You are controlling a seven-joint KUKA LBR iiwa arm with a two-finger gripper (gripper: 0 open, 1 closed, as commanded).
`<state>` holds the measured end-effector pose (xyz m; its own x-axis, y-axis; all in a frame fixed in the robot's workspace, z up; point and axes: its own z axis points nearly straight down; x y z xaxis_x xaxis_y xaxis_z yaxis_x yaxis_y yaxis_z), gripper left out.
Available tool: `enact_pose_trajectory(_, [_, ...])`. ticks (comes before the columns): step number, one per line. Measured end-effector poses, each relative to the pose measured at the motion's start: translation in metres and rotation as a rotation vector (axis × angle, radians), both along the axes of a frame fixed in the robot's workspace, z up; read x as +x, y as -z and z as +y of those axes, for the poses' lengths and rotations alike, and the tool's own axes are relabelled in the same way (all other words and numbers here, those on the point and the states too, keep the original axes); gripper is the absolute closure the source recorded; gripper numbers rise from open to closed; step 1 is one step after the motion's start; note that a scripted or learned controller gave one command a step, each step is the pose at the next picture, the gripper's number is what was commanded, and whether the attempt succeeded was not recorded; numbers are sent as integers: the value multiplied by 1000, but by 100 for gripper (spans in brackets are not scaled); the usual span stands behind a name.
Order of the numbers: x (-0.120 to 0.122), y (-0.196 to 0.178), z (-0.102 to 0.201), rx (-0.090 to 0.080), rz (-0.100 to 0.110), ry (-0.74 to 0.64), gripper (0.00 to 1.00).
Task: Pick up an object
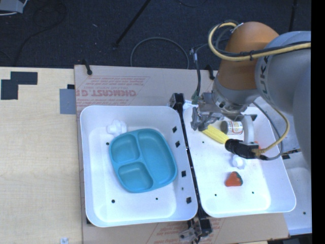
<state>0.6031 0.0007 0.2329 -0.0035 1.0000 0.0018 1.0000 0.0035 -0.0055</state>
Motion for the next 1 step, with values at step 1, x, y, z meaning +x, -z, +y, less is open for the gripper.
enact_pose_trajectory(1, [2, 11, 59, 0, 0, 0, 100])
